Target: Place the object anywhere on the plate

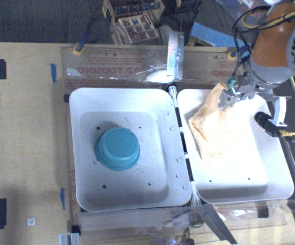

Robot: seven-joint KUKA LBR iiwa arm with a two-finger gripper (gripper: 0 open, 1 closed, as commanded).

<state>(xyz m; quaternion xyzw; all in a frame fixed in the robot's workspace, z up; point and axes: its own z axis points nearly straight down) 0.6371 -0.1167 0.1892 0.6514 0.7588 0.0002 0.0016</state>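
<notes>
A round teal plate lies in the middle of the left bin. In the right bin, a tan, crumpled packet slants from the bin's floor up toward the back. Its upper corner sits between the fingers of my gripper. The gripper hangs over the back of the right bin, shut on that corner. The packet's lower end still seems to rest on the bin floor. The plate is about one bin's width to the gripper's left.
The raised rims where the two bins meet stand between packet and plate. A cardboard wall runs behind the bins. A black part and cables stick out of the arm's wrist over the right bin.
</notes>
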